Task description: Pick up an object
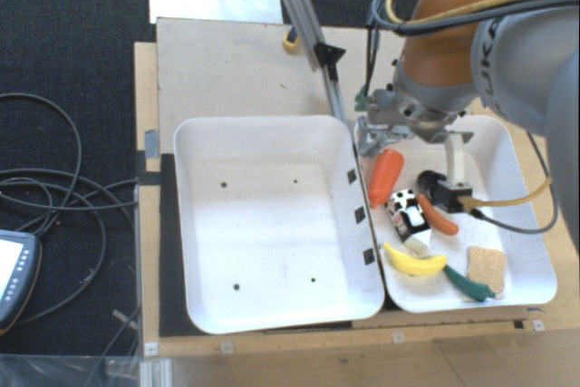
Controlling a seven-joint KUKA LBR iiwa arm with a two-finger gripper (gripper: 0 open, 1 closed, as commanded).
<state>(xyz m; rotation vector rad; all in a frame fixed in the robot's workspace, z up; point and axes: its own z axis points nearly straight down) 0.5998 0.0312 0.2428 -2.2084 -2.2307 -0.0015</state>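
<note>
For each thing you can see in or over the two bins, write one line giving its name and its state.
gripper: low over the right bin's far left corner, beside the carrot's top.
carrot: lying against the divider.
banana: lying flat.
black-and-white toy: lying between carrot and banana.
tan sponge: lying near the front.
left bin: resting beside the right bin.
</note>
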